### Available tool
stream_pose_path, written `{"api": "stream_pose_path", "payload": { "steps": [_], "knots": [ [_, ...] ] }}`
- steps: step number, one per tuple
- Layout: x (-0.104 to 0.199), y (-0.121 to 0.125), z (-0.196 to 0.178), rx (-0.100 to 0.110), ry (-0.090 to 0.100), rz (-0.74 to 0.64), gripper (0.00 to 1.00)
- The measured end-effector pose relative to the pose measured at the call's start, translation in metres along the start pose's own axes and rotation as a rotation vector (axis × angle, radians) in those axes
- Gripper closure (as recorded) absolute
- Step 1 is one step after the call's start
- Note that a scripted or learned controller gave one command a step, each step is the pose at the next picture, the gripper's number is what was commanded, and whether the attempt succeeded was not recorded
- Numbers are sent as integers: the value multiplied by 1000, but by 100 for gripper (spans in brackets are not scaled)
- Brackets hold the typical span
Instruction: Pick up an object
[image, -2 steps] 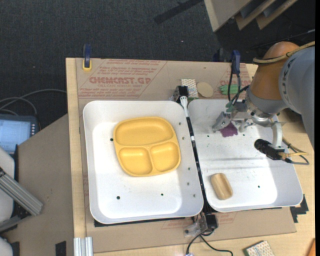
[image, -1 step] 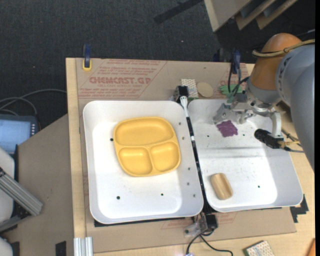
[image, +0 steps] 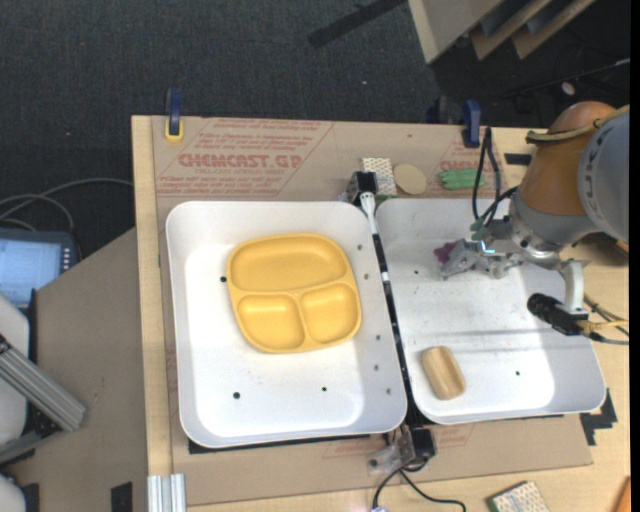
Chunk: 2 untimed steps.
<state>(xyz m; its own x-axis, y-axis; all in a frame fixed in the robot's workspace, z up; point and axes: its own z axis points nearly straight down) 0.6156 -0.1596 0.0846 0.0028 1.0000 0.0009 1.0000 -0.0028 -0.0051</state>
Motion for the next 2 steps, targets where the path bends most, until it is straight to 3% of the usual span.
{"api": "stream_pose_path", "payload": {
  "steps": [1,2],
  "knots": [
    [49,52,-1,-11,0,-8,0],
    [36,-52,1,4,1,1,0]
  ]
}}
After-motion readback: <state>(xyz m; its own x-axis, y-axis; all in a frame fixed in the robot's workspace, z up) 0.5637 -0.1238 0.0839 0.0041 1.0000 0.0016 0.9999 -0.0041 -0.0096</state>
